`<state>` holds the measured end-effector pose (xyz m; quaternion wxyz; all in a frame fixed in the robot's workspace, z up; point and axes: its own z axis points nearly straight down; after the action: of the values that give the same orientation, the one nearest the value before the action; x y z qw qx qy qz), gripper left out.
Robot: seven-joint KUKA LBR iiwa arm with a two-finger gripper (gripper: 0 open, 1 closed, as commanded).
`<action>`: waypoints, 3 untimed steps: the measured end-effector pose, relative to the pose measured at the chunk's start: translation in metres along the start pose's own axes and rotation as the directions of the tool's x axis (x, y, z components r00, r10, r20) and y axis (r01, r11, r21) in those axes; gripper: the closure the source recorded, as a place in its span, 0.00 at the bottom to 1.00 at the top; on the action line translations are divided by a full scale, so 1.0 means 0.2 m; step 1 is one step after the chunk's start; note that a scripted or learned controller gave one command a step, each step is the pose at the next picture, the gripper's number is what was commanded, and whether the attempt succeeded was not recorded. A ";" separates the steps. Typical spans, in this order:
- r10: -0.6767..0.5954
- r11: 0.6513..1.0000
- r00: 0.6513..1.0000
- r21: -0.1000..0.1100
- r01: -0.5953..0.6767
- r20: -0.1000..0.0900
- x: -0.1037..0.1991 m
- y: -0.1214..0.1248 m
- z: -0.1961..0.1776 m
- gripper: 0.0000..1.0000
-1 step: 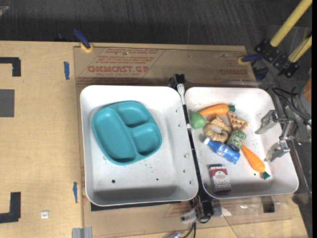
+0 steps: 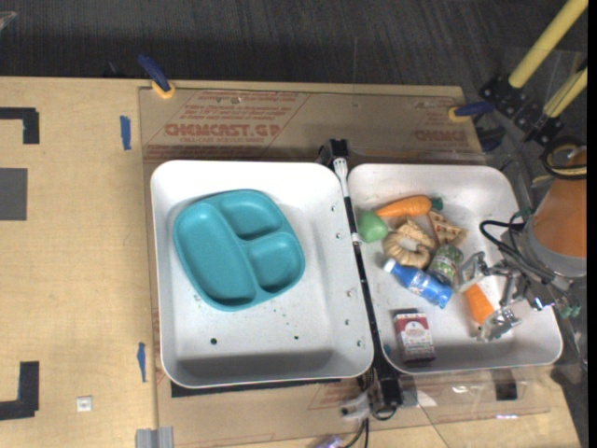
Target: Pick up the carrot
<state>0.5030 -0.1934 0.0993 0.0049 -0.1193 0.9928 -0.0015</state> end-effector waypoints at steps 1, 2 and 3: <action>-0.085 0.996 0.996 -0.001 0.085 0.001 -0.52 -0.22 0.06 0.00; -0.084 0.996 0.996 0.006 0.084 0.015 -0.55 -0.23 -0.02 1.00; -0.084 0.996 0.996 0.004 0.084 0.011 -0.54 -0.22 -0.01 0.00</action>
<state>0.6191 -0.2113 0.1021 0.0107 -0.1611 0.9869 -0.0027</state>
